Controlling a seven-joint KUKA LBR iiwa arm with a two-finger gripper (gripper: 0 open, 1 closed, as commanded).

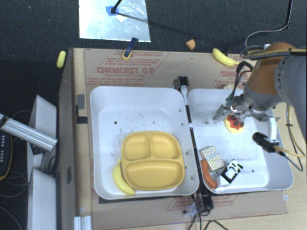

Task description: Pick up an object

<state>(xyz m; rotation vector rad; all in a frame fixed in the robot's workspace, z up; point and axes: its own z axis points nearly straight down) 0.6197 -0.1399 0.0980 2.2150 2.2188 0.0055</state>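
Small red-yellow object [235, 124], partly under jaws

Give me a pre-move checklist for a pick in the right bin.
1. Gripper over the right bin: ok.
2. Red-and-yellow toy just below the gripper: ok.
3. Toy clear of neighbours: ok. The checkered block, sausage and black-white piece lie apart from it, nearer the front.
4. Toy away from the bin walls: ok.
5. Toy already gripped: cannot tell.
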